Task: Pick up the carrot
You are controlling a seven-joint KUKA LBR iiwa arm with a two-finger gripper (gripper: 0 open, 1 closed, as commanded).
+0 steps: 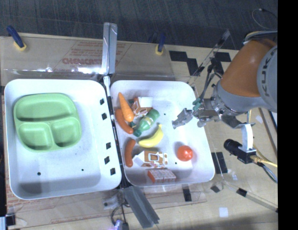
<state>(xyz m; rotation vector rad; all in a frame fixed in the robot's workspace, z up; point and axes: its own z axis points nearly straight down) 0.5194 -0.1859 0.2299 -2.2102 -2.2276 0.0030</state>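
Since the carrot (125, 107) lies well left of my tool (182, 119), long axis running away-and-toward me, I'd reach left; can't tell the tool's state.

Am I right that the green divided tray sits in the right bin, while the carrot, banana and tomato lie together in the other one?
Not quite: the camera view shows the green divided tray in the left bin. The carrot, banana and tomato do lie together in the other bin, the right bin.
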